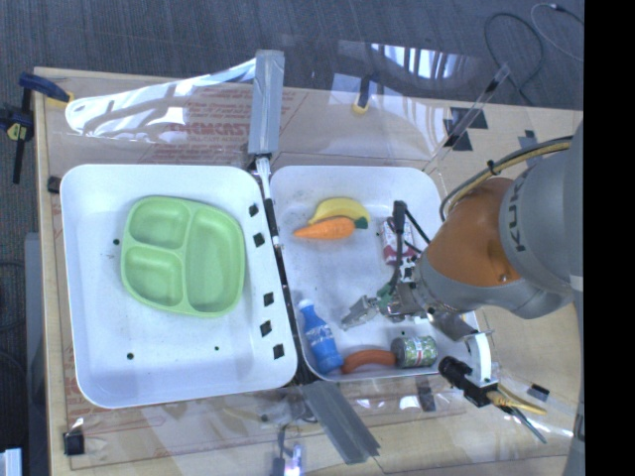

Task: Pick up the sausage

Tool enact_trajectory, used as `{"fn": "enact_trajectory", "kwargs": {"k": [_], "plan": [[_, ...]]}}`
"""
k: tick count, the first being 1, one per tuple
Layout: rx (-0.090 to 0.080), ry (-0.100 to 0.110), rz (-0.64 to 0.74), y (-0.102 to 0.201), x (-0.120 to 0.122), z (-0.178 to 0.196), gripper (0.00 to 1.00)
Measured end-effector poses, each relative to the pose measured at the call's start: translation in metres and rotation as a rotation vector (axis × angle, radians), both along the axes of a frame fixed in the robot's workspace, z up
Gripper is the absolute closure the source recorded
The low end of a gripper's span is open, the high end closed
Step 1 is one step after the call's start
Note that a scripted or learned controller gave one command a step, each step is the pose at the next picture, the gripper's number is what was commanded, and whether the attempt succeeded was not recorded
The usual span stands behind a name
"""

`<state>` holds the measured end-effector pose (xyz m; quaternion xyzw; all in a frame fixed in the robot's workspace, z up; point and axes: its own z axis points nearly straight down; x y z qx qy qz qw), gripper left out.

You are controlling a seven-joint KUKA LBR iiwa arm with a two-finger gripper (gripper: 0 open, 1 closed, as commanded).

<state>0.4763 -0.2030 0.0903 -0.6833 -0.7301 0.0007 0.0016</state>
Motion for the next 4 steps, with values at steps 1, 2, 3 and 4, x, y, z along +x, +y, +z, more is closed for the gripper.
{"fn": "enact_trajectory", "kwargs": {"k": [1, 2, 3, 4], "plan": [[0.000, -0.001, 0.000, 0.000, 0.000, 0.000, 0.00], [-0.001, -0.001, 0.010, 0.034, 0.001, 0.031, 0.00], [0.000, 0.001, -0.283, 0.018, 0.000, 0.000, 0.00], [0.000, 0.001, -0.284, 0.018, 0.000, 0.000, 0.00]]}}
